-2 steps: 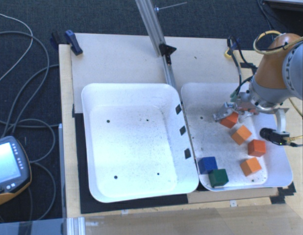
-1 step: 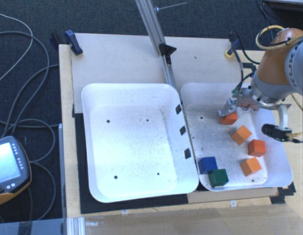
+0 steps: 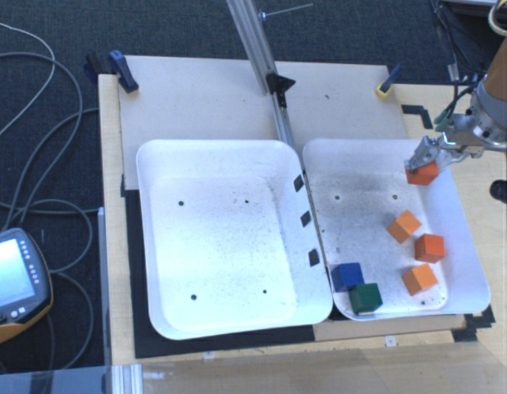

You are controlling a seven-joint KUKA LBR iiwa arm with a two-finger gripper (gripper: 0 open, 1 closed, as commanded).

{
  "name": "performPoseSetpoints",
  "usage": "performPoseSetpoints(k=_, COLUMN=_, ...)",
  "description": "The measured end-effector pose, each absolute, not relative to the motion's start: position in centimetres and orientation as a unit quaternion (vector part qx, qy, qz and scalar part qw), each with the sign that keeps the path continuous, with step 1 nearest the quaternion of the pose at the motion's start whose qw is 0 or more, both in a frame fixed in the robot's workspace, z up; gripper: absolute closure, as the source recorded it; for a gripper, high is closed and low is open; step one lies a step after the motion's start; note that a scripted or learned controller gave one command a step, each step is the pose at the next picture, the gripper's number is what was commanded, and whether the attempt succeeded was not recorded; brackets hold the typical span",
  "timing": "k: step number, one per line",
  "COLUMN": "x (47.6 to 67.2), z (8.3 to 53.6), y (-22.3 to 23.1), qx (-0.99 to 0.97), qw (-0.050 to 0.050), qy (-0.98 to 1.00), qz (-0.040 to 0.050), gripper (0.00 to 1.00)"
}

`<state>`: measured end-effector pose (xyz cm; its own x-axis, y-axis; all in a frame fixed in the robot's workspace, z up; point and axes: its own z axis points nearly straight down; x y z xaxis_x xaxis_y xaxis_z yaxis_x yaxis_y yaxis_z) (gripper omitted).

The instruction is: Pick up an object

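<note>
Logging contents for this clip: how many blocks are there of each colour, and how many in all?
Orange blocks: 4, three lying in the right bin at and, and one at the gripper
Blue block: 1
Green block: 1
Total: 6 blocks

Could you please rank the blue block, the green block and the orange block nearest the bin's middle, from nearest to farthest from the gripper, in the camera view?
From the gripper, at the right bin's far right edge:
1. Orange block, mid-bin, right of centre.
2. Blue block, near the bin's near-left corner.
3. Green block, just beyond the blue one, at the near rim.
</note>
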<state>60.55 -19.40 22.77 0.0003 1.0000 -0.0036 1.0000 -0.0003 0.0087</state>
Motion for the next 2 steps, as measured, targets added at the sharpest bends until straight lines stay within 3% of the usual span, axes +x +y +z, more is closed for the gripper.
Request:
performPoseSetpoints(k=1, x=61.7, z=26.6, y=-10.4, qx=0.703, qw=0.001, qy=0.711, qz=0.0032, gripper=1.0)
performPoseSetpoints(k=2, x=62.0, z=26.3, y=2.4, qx=0.704, qw=-0.002, qy=0.71, qz=0.0011, gripper=1.0)
